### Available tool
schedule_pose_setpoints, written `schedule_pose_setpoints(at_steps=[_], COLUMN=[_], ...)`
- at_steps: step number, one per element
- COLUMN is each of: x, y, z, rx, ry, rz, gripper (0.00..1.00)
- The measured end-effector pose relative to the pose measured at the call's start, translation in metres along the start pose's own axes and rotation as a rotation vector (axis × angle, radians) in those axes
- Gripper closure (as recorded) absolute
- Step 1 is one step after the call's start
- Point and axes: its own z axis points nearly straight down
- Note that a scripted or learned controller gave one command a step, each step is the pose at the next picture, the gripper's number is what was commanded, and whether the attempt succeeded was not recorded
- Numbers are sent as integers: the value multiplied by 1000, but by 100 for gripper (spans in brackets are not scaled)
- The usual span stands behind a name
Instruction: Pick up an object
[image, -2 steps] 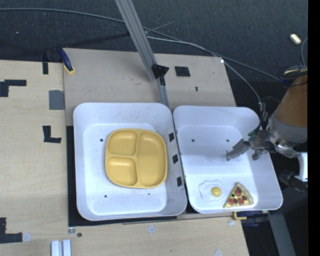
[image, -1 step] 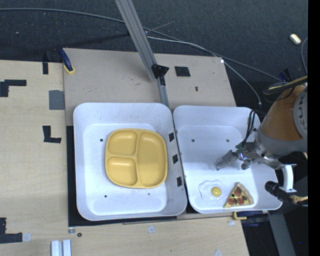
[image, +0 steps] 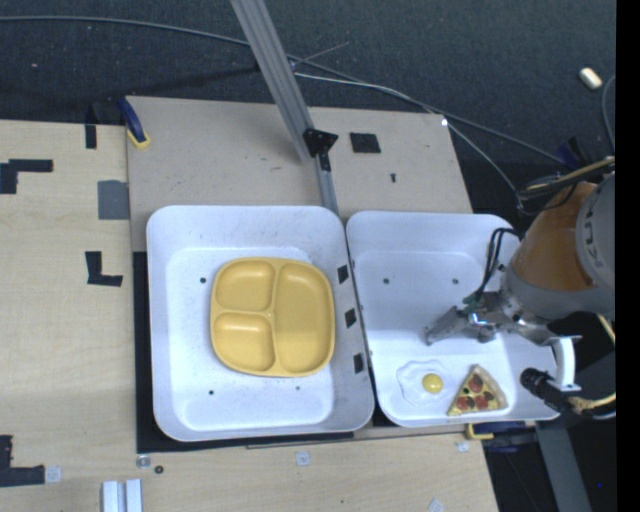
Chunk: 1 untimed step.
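In the right bin, a toy fried egg lies near the front wall. A toy pizza slice lies just to its right. My gripper hangs over the middle of this bin, a little behind the egg and to the left of the pizza slice. It touches neither of them, and nothing shows in its grasp. The grey arm with its orange band reaches in from the right.
The left bin holds a yellow divided plate at its centre. A slanted metal bar runs down from the back to the gap between the bins. Cables trail across the dark floor behind the bench.
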Motion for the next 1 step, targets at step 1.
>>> schedule_pose_setpoints(at_steps=[1], x=[0], y=[2], z=[-13], rx=[-6], ry=[-1], rz=[-1], gripper=[100])
